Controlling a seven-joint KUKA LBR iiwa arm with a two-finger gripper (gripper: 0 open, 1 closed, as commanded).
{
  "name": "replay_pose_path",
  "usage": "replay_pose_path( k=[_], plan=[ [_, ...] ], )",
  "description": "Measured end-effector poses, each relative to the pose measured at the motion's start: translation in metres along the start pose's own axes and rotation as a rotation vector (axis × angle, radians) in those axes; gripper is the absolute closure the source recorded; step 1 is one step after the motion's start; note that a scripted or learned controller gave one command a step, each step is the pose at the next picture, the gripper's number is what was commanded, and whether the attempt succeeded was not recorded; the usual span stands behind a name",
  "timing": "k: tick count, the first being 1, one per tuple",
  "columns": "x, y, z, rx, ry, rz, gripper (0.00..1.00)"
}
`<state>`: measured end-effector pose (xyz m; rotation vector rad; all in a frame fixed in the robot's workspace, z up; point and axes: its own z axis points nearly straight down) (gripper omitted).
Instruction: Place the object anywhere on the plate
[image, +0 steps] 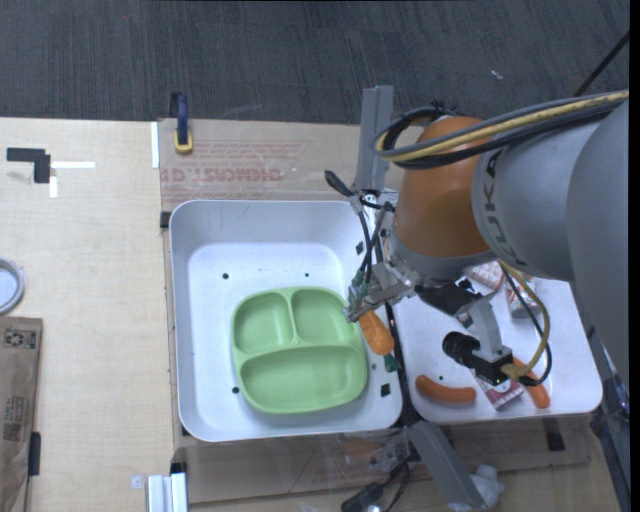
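Observation:
A green divided plate (298, 350) lies in the left white bin (200, 300). My gripper (366, 303) hangs over the plate's right rim, by the wall between the two bins. An orange carrot-shaped toy (377, 333) sticks out slantwise from under its fingertips, pinched at its upper end. The toy's lower end reaches past the plate's right edge toward the divider. The big grey and orange wrist covers the space above the gripper.
The right bin (570, 330) holds a reddish sausage (445, 392), a small red-and-white packet (503, 396), a small orange piece (539, 396) and some printed packaging (490, 275) partly under the arm. Cables loop around the wrist.

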<state>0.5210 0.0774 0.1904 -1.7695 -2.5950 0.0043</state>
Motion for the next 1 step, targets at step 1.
replay_pose_path(
  k=[1],
  plan=[
    [-0.0001, 0.0, -0.0001, 0.0, 0.0, 0.0, 0.0]
  ],
)
